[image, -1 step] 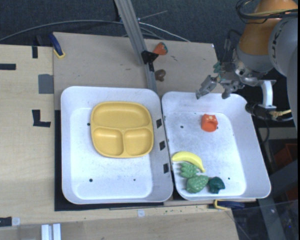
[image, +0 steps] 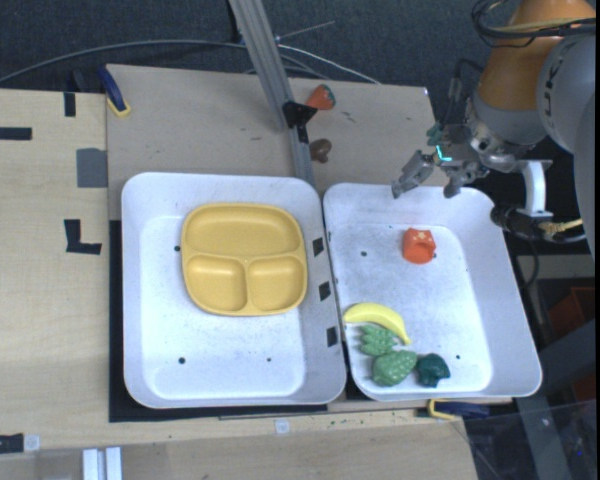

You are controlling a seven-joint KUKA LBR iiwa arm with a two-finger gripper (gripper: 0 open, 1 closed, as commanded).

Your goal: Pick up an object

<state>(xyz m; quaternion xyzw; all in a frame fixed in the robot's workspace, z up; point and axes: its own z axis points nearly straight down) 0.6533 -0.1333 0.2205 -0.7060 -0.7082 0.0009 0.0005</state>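
I've got the gripper [image: 429, 177] hanging over the far edge of the right bin [image: 500, 298], up near its top rim, and its two fingers are spread apart with nothing between them. The arm [image: 540, 68] reaches in from the right, orange band showing above the wrist. The closest thing to the tool is the small orange-red object [image: 418, 245], sitting on the bin floor nearer me than the fingers, apart from them, not touching. The rest of the pieces are well away, bunched in the near left corner of that same bin: a yellow banana [image: 378, 319] lying curved, two light green bumpy pieces [image: 387, 356] just below and touching it, and a darker green lump [image: 433, 369] right beside those. In the left bin [image: 145, 298] I see a yellow divided plate [image: 245, 257] lying flat in the far half, three compartments facing up. A grey pole [image: 265, 48] slants down from the top to the bench just behind the seam between the two bins
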